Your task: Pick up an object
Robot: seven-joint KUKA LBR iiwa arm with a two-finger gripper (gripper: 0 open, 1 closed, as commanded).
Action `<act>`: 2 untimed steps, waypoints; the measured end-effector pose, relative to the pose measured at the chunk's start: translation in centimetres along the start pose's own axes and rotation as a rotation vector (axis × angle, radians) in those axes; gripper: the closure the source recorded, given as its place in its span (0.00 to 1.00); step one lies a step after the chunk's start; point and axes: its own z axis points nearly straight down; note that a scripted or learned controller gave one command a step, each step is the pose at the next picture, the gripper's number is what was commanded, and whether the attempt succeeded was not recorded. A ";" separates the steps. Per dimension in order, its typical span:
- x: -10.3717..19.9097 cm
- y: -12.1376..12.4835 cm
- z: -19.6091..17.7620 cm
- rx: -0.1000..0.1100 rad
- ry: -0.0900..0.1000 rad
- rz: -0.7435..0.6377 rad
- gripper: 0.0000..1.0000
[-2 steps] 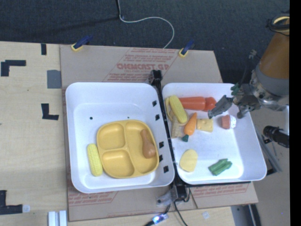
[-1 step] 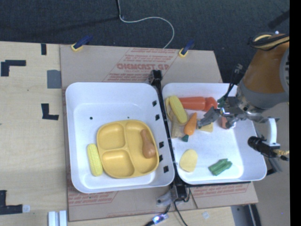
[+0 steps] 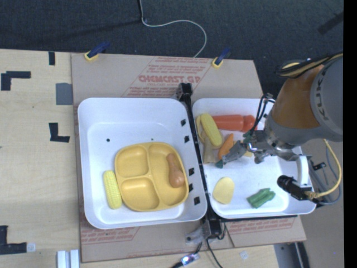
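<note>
Gripper (image 3: 237, 151) low in right bin (image 3: 290, 205), beside carrot (image 3: 226, 144), apparently touching it; jaw state cannot be told. Also in right bin: corn cob (image 3: 210, 129), red bottle (image 3: 233, 121) (along far wall), pale yellow slice (image 3: 223, 190), green piece (image 3: 260, 197). Left bin (image 3: 95, 116): yellow divided plate (image 3: 148, 175) bearing sausage (image 3: 175, 170), second corn cob (image 3: 112, 188) just beside plate.

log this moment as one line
end effector over right bin, beside carrot | nothing seen held | left bin: yellow tray, sausage, corn
</note>
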 end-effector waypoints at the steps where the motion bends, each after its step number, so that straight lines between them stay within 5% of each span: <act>1: -0.3 0.8 6.0 -0.002 -0.002 0.001 0.00; 2: -0.2 0.9 6.5 -0.009 -0.002 0.000 0.00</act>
